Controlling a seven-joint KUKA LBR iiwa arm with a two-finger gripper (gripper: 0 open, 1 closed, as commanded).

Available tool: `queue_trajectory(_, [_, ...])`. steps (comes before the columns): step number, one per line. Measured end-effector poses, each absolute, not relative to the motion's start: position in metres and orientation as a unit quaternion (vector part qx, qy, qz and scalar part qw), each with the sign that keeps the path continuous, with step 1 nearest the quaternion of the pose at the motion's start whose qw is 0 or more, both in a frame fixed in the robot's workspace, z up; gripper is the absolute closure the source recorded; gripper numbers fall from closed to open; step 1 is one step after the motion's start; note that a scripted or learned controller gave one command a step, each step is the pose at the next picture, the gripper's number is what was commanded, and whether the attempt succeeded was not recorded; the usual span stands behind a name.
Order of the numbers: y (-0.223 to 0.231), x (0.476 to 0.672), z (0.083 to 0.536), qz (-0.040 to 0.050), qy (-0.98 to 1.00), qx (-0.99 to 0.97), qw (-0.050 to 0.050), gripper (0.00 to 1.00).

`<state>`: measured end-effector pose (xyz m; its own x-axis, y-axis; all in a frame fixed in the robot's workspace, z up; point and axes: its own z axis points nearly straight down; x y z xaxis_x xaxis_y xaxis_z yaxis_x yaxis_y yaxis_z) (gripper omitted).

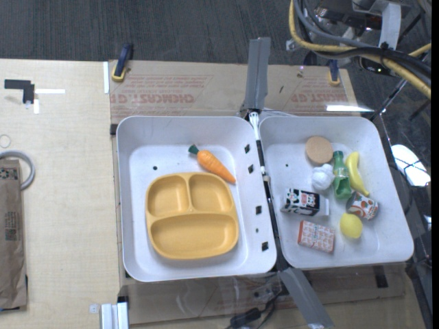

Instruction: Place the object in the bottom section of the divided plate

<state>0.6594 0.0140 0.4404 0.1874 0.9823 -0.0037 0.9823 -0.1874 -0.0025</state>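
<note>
— Where is the carrot (214,164) lying right now?

— It is lying on the floor of the left bin (130,204), just beside the upper right edge of the yellow divided plate (192,215), tilted with its green top pointing up-left. Nothing is touching it from above. The plate's wide bottom section is sitting bare, as are its two smaller upper sections.

— And what is lying further out?

— The right bin (391,252) is holding a tan round disc (318,149), a green bottle (340,177), a banana (355,173), a white ball (321,179), a small milk carton (301,201), a can (363,207), a lemon (351,226) and a red patterned box (316,236). Cardboard is lying under both bins on the worktop (55,184).

— What is the gripper doing?

— The arm's end (357,5) is hanging at the top right, well apart from both bins, among yellow cables (322,45). How the gripper is set, I cannot tell; it is grasping nothing I can see.
</note>
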Motion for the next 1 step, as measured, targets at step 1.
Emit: queue_trajectory(1, [-0.0515,0.6593,0.4404,-0.0021,0.637,0.771,0.000,0.00])
